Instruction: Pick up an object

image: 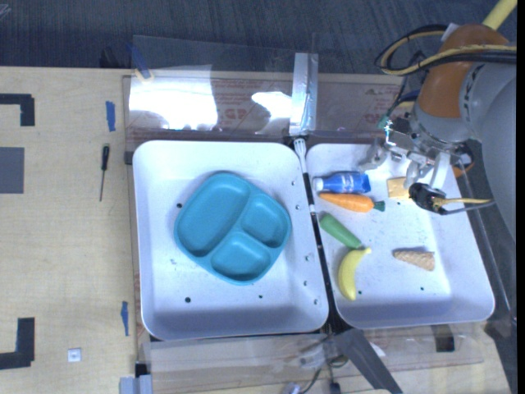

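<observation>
My gripper (408, 164) hangs over the far part of the right bin (467, 298), below the arm's orange band (447, 89). A small tan block (398, 188) lies just beneath it. To its left are a blue and white bottle (343, 182) and an orange carrot (348, 203). Nearer the front lie a green vegetable (340, 230), a yellow banana (350, 272) and a tan cone-shaped piece (414, 258). Nothing shows as held in the gripper.
The left bin (156, 302) holds a blue divided plate (233, 226). A metal divider (303, 97) and a clear panel (205, 97) stand behind the bins. Cables (447, 202) trail from the wrist over the right bin. A screwdriver (104, 169) lies on the bench at left.
</observation>
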`<state>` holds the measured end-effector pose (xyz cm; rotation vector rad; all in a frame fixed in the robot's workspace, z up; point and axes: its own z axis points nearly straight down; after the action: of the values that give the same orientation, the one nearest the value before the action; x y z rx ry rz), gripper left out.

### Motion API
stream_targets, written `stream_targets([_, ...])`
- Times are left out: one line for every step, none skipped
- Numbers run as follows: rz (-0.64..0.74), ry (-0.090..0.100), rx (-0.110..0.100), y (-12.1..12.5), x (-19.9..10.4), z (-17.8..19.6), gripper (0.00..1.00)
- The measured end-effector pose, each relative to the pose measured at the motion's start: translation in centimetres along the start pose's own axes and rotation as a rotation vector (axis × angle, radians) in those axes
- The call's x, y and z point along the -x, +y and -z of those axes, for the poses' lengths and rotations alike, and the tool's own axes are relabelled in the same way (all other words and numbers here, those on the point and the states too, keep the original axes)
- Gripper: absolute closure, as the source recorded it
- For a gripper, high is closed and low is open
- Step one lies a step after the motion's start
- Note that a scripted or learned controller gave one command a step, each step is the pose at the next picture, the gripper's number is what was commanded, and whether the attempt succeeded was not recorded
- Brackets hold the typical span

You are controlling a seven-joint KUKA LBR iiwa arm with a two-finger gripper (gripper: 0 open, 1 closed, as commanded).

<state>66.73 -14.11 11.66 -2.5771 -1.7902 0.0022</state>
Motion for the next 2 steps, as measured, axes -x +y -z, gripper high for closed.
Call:
stream_targets([0.391,-0.001,0.002,-1.1,-2.9,2.7,0.00])
stream_targets([0.532,-0.005,0.043,-6.5,-2.0,-1.5,0.00])
